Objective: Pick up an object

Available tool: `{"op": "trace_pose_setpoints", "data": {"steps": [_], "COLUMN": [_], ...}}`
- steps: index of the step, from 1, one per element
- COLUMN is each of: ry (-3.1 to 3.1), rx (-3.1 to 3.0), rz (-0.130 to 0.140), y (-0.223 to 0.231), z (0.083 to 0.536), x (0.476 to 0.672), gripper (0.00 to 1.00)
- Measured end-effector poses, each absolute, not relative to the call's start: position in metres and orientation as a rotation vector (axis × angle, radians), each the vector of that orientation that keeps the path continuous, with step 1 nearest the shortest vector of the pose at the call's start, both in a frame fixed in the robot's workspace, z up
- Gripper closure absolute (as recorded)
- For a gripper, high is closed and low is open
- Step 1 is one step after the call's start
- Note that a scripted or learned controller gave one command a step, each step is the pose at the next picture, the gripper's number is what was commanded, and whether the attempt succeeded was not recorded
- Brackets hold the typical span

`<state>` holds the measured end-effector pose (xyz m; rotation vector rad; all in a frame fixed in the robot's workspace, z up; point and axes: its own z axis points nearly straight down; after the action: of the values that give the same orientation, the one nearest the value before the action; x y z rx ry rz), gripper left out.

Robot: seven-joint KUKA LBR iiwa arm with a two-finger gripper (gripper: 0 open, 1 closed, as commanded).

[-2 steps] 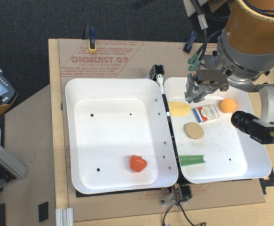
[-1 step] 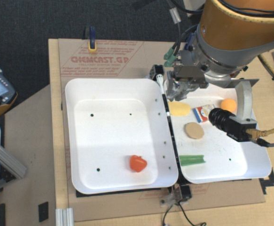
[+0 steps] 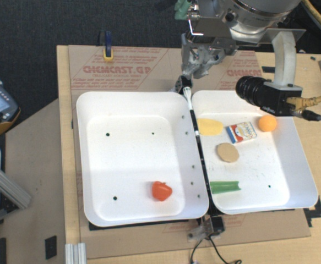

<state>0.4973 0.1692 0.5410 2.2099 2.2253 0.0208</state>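
A: Above the far rim where the two bins meet, your gripper [image 3: 196,65] is hanging high, and I cannot tell how its jaws are standing, since the wrist is hiding them

B: So you are carrying nothing?

A: Nothing is showing under it, so I am judging the pick as not yet begun. Your choices are lying below. Most are sitting in the right bin [image 3: 298,164]: a yellow piece [image 3: 210,127] near the divider, a small carton [image 3: 242,132] just beside it, an orange ball [image 3: 267,124] past the carton, a tan disc [image 3: 228,152] nearer the front, and a green stick [image 3: 224,187] lying flat near the front wall

B: And the left bin [image 3: 94,164]?

A: It is holding a red piece [image 3: 161,191] near its front right corner, well apart from everything else

B: Which are you favouring?

A: You are hovering nearest the yellow piece, though it is crowding the divider; the disc is sitting more in the open
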Motion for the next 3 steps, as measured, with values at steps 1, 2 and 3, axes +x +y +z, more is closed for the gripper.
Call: {"op": "trace_pose_setpoints", "data": {"steps": [1,2,3], "ry": [2.231,2.222,2.214], "rx": [2.223,2.226,2.232], "rz": [-0.025,-0.010,-0.011], "y": [0.201,0.177,0.112], "z": [0.389,0.362,0.325], "x": [0.515,0.477,0.479], "gripper": [1.00,1.00,1.00]}}
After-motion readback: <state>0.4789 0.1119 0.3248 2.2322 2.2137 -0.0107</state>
